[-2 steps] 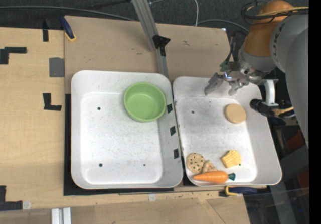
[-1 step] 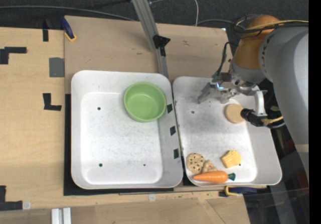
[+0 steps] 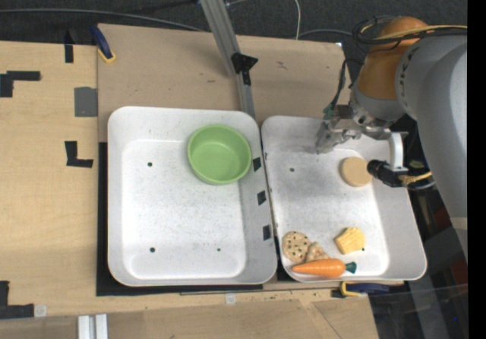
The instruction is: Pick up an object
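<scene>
Starting at the left: the left bin (image 3: 129,201) carries a green bowl (image 3: 219,153), sitting upright near its far right corner. It looks like thin plastic, light and rigid; I'd judge the rim the only sensible place to pinch it.

Across the divide, the right bin (image 3: 304,201) has the smaller pieces. Along its near edge lie a speckled cookie (image 3: 295,245), an orange carrot (image 3: 320,268) just in front of it, and a yellow cheese wedge (image 3: 349,240) a little to the right. They all look like toy food, light and stiff and probably slick. The carrot wants gripping across its middle.

Further back, the gripper (image 3: 328,140) hangs over the far part of this bin, pointing down, with nothing between its fingers; how wide they stand, I cannot tell. Just to its right rests a tan round disc (image 3: 355,172), the closest candidate. It lies flat, so I'd take it across its edges.
</scene>
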Robot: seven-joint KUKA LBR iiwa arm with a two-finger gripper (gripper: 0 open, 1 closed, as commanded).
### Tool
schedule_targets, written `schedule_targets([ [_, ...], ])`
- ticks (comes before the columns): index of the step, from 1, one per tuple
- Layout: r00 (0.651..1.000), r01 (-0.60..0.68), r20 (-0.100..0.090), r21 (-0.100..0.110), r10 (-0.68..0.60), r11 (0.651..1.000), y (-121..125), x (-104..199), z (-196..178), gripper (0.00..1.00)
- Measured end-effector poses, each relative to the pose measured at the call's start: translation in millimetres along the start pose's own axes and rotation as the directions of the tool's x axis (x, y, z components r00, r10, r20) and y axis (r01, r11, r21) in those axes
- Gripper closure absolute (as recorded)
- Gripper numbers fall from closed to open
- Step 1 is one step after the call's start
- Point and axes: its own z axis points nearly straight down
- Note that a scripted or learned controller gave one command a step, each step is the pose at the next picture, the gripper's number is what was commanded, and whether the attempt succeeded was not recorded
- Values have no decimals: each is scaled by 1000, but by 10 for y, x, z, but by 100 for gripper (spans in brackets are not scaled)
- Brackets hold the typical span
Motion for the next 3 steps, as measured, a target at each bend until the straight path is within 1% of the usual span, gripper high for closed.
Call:
schedule_targets([
  [1, 1000, -3, 0, -7, 3, 1000, -44, -32, -615, 100],
  [2, 1000, -2, 1, -8, 2, 1000, 13, -118, -1159, 100],
  [3, 1000, -2, 0, -5, 2, 1000, 22, -111, -1458, 100],
])
